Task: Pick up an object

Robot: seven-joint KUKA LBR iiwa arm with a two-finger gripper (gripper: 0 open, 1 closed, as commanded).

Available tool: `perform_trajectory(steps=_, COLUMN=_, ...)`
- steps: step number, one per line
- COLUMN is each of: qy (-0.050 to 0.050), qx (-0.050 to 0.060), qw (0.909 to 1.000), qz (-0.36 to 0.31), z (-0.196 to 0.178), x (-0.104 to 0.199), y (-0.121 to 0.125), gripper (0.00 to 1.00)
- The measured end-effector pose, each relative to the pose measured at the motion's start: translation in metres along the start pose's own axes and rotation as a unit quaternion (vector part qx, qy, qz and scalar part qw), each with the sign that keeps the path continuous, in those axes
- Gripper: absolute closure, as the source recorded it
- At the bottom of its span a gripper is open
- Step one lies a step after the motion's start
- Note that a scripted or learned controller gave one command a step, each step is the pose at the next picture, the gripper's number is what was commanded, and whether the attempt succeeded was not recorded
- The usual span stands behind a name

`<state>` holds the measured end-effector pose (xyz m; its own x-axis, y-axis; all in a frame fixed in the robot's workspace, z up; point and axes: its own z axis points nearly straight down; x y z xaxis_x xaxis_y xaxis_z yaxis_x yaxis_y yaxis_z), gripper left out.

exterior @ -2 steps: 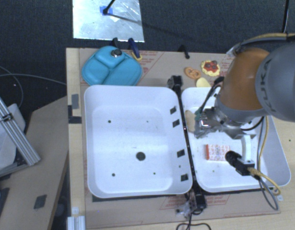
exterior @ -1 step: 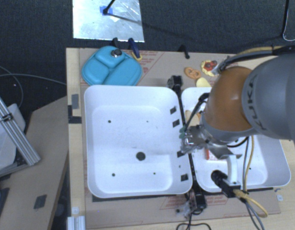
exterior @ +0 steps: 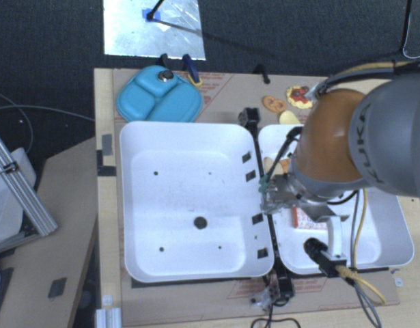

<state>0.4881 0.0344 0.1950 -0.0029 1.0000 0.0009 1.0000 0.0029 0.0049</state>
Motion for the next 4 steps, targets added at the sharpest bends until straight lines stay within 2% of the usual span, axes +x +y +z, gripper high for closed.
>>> perform_trajectory(steps=1, qy=0.000, qx=-0.002, qw=1.0000, qz=-0.002, z=-0.066, x=0.036, y=0.036, gripper=1.00)
perform_trajectory(steps=2, qy=0.000, qx=0.004, qw=1.0000, qz=0.001, z=-0.036, x=0.026, y=-0.003, gripper=1.00)
perform_trajectory(steps=3, qy=0.000, qx=0.004, qw=1.0000, qz=-0.002, z=0.002, x=0.073, y=-0.002, gripper=1.00)
perform_trajectory(steps=4, qy=-0.002, qx=0.000, qw=1.0000, qz=0.004, z=-0.010, x=0.007, y=0.047, gripper=1.00)
